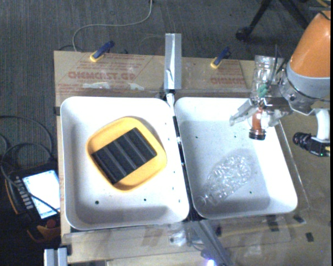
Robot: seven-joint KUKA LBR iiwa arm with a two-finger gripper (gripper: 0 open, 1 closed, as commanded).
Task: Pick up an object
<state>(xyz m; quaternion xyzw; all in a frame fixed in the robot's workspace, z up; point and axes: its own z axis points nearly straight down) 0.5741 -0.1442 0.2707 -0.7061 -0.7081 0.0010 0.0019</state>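
Note:
My gripper [257,118] hangs over the far right part of the right bin [277,195], its two grey fingers [239,114] spread wide, so it is open. Between them, just under the wrist, is a small orange-brown item with a dark base [258,128]; the fingers stand apart from it on both sides. A crumpled clear plastic piece [228,174] lies on the floor of the right bin, nearer the front. A yellow slab with a black ribbed top [126,153] lies in the middle of the left bin [77,204].
A clear glassy object [262,73] stands beside the arm, beyond the right bin's far rim. Blue-and-yellow clamps [101,50] [221,57] hold the cardboard behind the bins. A divider [177,143] runs between the two bins.

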